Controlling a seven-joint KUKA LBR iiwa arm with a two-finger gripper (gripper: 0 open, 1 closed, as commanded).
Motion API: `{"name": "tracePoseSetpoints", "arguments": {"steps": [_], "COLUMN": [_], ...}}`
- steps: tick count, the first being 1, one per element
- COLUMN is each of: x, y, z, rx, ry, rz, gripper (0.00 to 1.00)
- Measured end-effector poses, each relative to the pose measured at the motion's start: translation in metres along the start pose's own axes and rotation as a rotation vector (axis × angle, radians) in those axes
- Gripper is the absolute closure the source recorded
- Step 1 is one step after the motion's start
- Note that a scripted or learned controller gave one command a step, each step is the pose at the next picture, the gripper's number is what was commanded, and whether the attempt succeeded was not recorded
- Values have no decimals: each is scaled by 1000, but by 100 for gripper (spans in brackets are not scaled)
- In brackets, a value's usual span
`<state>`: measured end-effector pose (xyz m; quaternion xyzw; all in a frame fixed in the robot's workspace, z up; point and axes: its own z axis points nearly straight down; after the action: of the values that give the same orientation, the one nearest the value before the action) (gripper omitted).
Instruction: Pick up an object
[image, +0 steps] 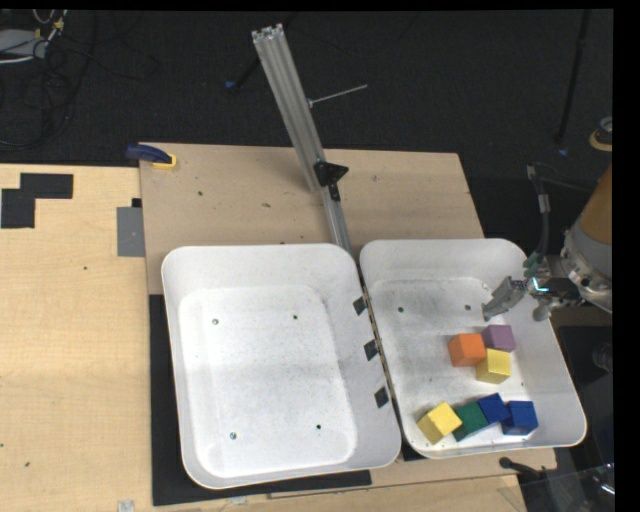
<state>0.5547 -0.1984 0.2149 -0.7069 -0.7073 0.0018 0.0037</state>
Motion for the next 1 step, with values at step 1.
{"name": "tracePoseSetpoints", "arguments": {"steps": [1], "x": [0], "y": [1], "z": [-3], "rx": [-5], "ry": [-1], "rz": [0], "gripper": [0]}}
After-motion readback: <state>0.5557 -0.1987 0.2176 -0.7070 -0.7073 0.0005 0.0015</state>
